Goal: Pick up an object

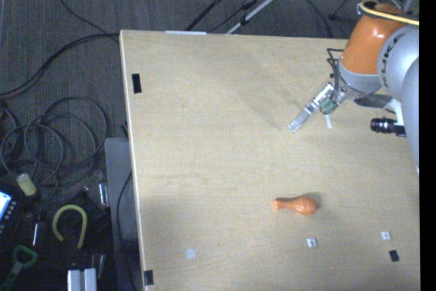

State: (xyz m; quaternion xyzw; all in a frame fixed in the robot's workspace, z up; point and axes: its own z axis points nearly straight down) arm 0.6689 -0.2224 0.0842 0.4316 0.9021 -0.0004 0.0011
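The large pale tan wooden bench occupies most of the camera view, its flat top bare apart from a few small markers; no white bin wall can be made out in this picture. The grey arm with the broad orange band enters from the right and hangs over the upper right part of the bench. Its slim, pale metallic jaws point down and to the left, and whether they are spread or pressed together cannot be told at this size; nothing is seen between them. The task's thing, a small orange pear-shaped object with a narrow neck, lies on its side on the bench, well apart from the jaws and nearer the camera, neck toward the left. Small black and white square tags sit close to the near edge. Risks, as judged: the object is rounded and tapered, so a closing pinch across the neck or off the bulb's middle is likely to squeeze it out sideways or set it rolling. A descent from the present slant, uncorrected, would meet bare bench short of the object. The object lies low, so jaws stopped too high would close on air, and driven too low would strike the bench top.
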